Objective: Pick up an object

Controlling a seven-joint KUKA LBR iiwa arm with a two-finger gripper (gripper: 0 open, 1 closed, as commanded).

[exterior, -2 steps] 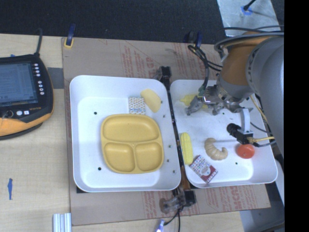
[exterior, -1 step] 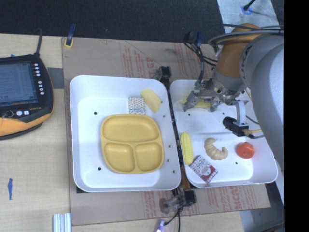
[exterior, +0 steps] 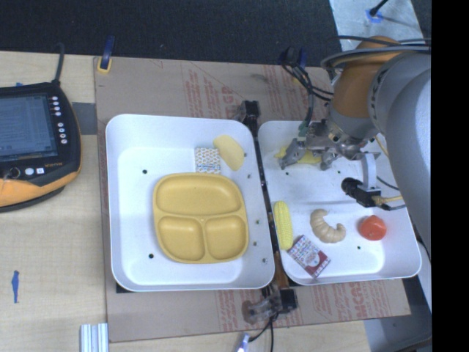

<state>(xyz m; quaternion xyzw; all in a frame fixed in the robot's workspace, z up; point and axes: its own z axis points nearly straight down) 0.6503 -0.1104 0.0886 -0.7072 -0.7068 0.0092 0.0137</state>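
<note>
The hand [exterior: 308, 152] hangs low in the upper part of the right bin [exterior: 399, 266], over something yellow [exterior: 282, 152], probably to grasp it, while the croissant [exterior: 327, 226] and tomato [exterior: 373, 227] lie lower.

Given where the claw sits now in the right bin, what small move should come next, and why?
Probably a short straight descent. The claw hangs low over the far left corner of the right bin, where a small yellow item peeks out beside it. The croissant, tomato, corn cob and packet all lie toward the near side, away from it.
</note>
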